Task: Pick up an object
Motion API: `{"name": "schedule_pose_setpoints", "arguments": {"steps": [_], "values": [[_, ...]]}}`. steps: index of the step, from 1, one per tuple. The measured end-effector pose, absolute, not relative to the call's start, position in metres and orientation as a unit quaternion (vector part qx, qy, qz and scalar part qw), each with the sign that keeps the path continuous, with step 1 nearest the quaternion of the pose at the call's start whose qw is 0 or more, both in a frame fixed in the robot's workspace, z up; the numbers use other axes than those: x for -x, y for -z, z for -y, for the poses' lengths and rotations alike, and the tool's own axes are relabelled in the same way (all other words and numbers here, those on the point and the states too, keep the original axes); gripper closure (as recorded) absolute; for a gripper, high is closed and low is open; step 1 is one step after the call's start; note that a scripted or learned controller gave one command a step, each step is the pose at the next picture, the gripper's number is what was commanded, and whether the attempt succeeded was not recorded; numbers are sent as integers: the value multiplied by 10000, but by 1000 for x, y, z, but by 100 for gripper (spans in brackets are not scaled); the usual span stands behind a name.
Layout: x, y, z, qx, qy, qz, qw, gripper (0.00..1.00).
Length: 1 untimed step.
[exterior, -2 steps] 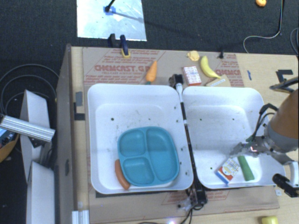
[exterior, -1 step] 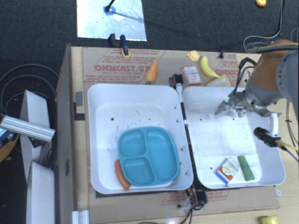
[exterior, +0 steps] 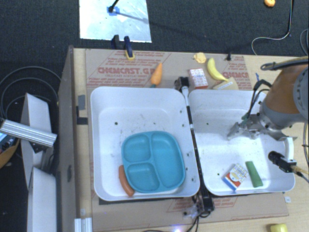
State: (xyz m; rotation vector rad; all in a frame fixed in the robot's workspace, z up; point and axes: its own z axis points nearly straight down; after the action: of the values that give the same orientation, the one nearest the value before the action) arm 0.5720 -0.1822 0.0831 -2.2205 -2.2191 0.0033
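Observation:
The right bin [exterior: 212, 129] holds a small white, orange and blue box [exterior: 235, 176] and a green stick-shaped object [exterior: 254, 173], both near its front right corner. My gripper [exterior: 236, 131] hangs over the middle of this bin, to the rear of both objects and apart from them. Nothing shows in it. The grey arm with its orange band [exterior: 285, 93] comes in from the right. In the left bin [exterior: 111, 110] lie a blue divided plate [exterior: 153, 161] and an orange sausage-like object [exterior: 125, 180] at the plate's front left.
Behind the bins on the cardboard lie a carrot [exterior: 156, 74], a small patterned box [exterior: 198, 78], a banana [exterior: 215, 69] and a pale yellow piece [exterior: 200, 57]. A black fitting [exterior: 281, 160] sits at the right bin's right rim. Cables run at the far right.

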Motion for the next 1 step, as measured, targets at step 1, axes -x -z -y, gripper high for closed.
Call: {"name": "schedule_pose_setpoints", "arguments": {"steps": [1], "values": [[-557,-84,147,7051,1,7092,9,0]]}}
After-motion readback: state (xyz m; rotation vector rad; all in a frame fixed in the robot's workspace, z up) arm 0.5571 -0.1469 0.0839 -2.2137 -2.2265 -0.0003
